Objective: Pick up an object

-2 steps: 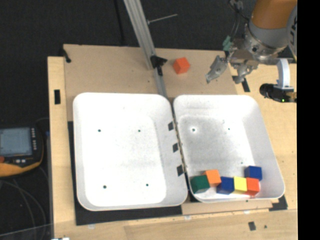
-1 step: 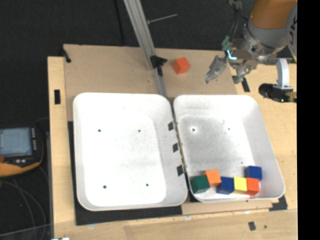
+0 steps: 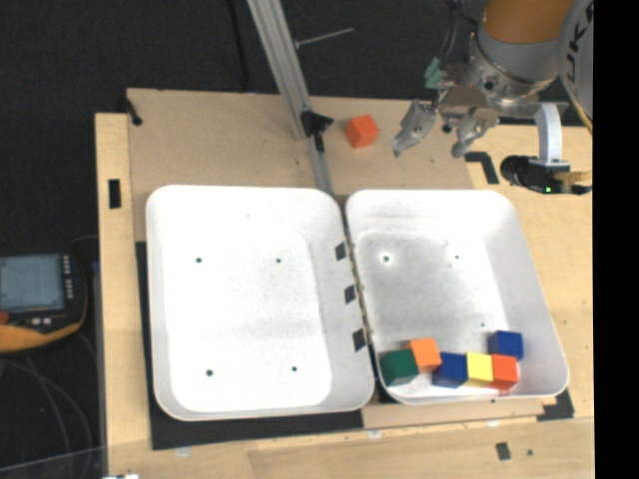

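Observation:
Small coloured blocks lie along the front edge of the right bin [image 3: 529, 257]: a green one [image 3: 399, 366], an orange one [image 3: 426, 353], a blue one [image 3: 451, 369], a yellow one [image 3: 480, 368], a red-orange one [image 3: 505, 370] and another blue one [image 3: 507, 344]. A lone orange block [image 3: 361, 131] rests on the bench behind the bins. My gripper [image 3: 435, 143] hangs high above the bench behind the right bin, fingers spread open with nothing between them.
The left bin [image 3: 240, 297] sits beside the right one. A slanted metal post [image 3: 285, 68] rises from the bench between the bins' far edge. A handheld pendant [image 3: 35, 297] lies off the bench at the left.

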### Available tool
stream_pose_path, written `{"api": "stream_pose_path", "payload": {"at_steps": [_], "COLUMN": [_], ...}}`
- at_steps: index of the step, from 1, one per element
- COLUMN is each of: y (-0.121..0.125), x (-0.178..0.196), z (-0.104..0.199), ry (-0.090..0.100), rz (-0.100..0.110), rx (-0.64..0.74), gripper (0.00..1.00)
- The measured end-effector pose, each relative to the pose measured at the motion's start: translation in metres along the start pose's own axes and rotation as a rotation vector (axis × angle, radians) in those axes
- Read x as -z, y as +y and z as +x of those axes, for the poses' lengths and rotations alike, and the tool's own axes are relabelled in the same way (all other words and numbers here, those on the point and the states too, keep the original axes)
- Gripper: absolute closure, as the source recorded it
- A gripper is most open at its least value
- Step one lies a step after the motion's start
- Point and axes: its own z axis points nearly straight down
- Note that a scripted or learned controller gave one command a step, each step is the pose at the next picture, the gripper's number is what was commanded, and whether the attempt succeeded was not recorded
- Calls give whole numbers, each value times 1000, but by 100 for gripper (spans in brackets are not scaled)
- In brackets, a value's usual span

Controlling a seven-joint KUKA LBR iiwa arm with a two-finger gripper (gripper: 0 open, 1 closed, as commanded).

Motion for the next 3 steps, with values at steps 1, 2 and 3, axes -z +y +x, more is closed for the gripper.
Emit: {"api": "stream_pose_path", "payload": {"at_steps": [1, 2, 3], "y": [16, 15, -74], "x": [-35, 58, -39], "z": [-65, -93, -44], "ry": [-4, -4, 2], "rz": [5, -7, 14], "rx": [-11, -7, -6], "gripper": [0, 0, 0]}}
